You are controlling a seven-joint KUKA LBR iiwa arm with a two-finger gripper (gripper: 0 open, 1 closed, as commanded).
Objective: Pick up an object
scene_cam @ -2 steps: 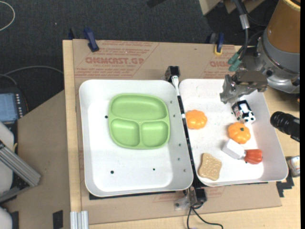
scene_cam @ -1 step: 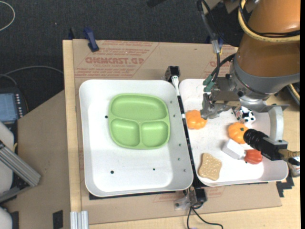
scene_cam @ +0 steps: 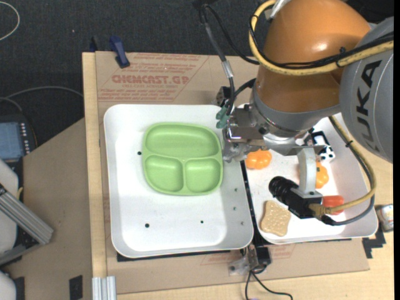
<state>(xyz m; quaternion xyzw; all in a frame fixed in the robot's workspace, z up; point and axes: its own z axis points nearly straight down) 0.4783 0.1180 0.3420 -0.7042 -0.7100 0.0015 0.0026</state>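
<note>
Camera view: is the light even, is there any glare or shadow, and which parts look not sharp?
Camera view: soft, even light from above; a bright glare spot on the orange band; faint shadow under the green plate in the left bin; the arm, close to the lens, looks large and a little blurred, while the bread slice and the cardboard print stay fairly sharp.

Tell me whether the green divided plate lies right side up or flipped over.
Right side up. The green divided plate lies flat in the left bin, its three hollow compartments facing the camera, with nothing in them.
</note>
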